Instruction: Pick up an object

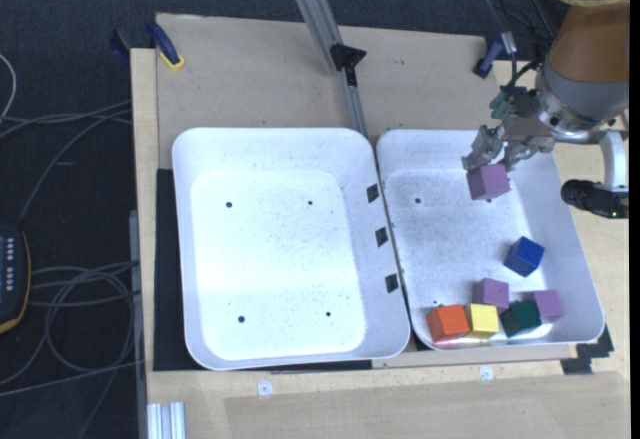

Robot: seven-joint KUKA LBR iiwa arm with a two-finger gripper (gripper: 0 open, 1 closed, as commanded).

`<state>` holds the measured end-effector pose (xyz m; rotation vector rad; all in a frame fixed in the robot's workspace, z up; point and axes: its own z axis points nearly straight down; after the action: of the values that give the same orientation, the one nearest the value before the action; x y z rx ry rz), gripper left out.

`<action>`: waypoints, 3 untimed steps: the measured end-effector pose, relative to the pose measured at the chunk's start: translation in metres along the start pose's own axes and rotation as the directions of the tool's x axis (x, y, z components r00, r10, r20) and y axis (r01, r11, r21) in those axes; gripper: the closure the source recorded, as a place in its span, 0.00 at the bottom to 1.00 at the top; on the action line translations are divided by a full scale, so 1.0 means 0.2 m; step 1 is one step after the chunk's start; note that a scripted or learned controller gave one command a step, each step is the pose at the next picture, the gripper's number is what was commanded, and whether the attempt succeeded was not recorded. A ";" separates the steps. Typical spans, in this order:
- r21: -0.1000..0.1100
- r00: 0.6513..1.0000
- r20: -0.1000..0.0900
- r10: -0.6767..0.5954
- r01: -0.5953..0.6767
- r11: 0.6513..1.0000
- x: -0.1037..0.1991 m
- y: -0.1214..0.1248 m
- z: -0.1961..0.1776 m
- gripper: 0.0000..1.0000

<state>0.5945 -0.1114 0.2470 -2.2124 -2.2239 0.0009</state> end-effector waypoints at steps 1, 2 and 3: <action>-0.001 1.000 0.000 -0.001 0.001 1.000 0.24 -0.04 -0.03 1.00; -0.001 1.000 0.000 -0.002 0.002 1.000 0.52 -0.05 -0.04 1.00; 0.000 1.000 0.000 -0.001 0.001 1.000 0.75 -0.08 -0.01 1.00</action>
<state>0.5774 0.0385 0.2504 -2.2119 -2.2247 0.0010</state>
